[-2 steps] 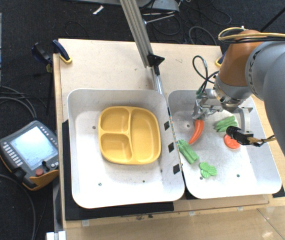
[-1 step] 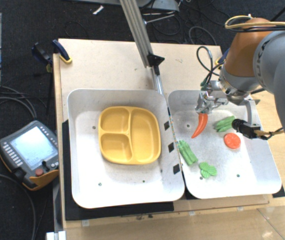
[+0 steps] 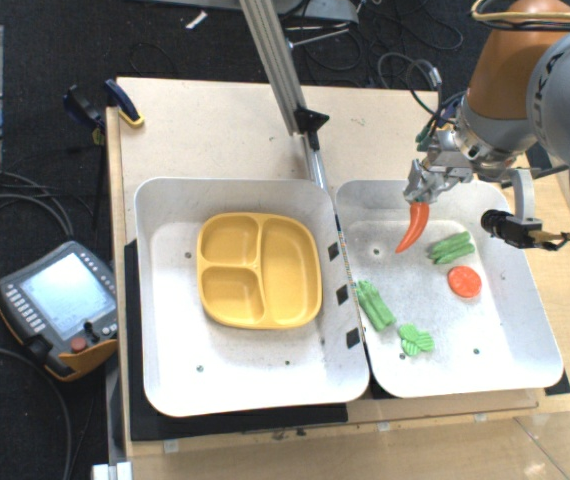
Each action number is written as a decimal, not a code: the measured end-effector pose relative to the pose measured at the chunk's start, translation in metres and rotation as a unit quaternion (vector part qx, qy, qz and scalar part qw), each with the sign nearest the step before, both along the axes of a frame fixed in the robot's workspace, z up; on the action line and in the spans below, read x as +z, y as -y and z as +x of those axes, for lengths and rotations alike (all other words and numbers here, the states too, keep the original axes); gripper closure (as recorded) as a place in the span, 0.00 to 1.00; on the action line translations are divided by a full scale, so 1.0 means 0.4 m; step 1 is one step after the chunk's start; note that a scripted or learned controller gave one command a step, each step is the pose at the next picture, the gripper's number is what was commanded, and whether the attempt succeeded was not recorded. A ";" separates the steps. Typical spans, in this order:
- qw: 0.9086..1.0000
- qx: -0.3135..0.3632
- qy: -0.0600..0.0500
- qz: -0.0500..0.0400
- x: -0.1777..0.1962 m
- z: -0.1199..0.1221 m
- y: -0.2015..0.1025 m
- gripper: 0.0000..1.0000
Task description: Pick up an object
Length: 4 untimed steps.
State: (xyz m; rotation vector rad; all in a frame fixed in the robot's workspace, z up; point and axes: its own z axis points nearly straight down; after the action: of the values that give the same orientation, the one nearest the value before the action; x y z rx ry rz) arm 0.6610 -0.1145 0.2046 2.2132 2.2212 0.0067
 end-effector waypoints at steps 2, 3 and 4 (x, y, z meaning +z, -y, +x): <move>1.000 0.001 -0.004 0.001 0.132 -0.058 -0.093 1.00; 1.000 0.002 -0.004 0.001 0.137 -0.117 -0.220 1.00; 1.000 0.002 -0.006 0.001 0.092 -0.186 -0.326 1.00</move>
State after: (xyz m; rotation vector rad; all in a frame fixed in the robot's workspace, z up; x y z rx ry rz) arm 0.5864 0.0160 0.2414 2.2158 2.2323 -0.0031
